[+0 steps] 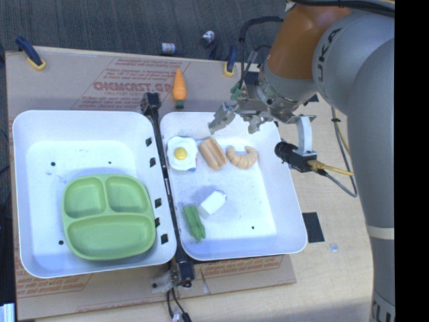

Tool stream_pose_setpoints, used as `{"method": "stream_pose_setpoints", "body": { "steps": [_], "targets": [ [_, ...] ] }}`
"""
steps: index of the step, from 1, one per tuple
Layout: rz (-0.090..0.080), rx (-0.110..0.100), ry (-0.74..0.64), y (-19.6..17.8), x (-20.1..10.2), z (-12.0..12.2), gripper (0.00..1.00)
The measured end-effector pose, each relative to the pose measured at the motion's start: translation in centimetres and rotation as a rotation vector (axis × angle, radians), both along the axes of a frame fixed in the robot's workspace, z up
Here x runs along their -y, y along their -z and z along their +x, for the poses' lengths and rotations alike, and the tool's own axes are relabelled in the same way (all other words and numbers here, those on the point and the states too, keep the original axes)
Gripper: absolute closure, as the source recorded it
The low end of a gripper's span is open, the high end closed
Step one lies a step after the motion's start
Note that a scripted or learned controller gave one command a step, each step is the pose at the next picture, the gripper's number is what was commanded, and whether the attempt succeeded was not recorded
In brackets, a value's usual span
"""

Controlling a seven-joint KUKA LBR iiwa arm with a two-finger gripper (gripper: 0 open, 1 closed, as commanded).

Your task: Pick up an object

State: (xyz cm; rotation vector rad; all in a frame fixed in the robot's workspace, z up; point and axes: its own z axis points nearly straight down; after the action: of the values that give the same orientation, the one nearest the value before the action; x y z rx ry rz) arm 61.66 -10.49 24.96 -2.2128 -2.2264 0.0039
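Tan and brown: the hot dog lies near the back of the right bin, between the egg on its left and the croissant on its right, close to both.
Gripper: the gripper hangs over the back edge of the right bin, just above the hot dog and croissant; its two fingers are spread apart with nothing between them.
Egg: a fried egg, white with a yellow yolk, beside the bin's left wall.
Croissant: a golden, curved piece, ends pointing up toward the gripper.
White block: the block sits nearer the front of the right bin, well apart from the row of three.
Green piece: the bean, a long green item, lies just left of and below the block, almost touching it.
Left bin: the left bin holds a green tray with three compartments, set toward the front.
Carrot: the carrot lies on the cardboard behind the bins, outside both.
Clamps: a blue clamp grips the cardboard's far left corner.
Arm: the arm comes in from the right, grey with its orange band above the wrist.
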Motion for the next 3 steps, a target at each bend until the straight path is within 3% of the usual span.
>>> {"method": "stream_pose_setpoints", "body": {
  "steps": [1,2,3],
  "targets": [
    [0.0,-0.001,0.0,15.8,-0.8,-5.6,0.0],
    [-0.001,0.0,-0.004,14.8,-0.8,-5.6,1.0],
    [0.0,0.003,0.002,7.7,2.2,-9.1,1.0]
  ]
}}
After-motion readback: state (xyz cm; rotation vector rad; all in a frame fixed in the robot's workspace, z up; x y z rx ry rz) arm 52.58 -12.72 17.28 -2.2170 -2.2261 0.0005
